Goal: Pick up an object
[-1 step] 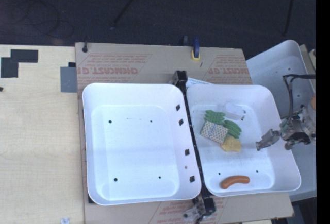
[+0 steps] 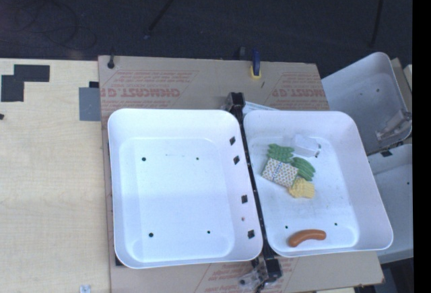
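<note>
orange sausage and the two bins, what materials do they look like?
Orange sausage: probably moulded plastic or rubber toy food; uniform colour, smooth rounded surface with a faint sheen.
Left bin and right bin: likely thin formed plastic, matte to satin white; rounded corners and rolled rims suggest vacuum forming. Painted metal can't be ruled out from this view.

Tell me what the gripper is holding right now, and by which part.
That cannot be told from this view. The sausage, the green pieces, the patterned square and the yellow piece all lie loose in the right bin.
</note>
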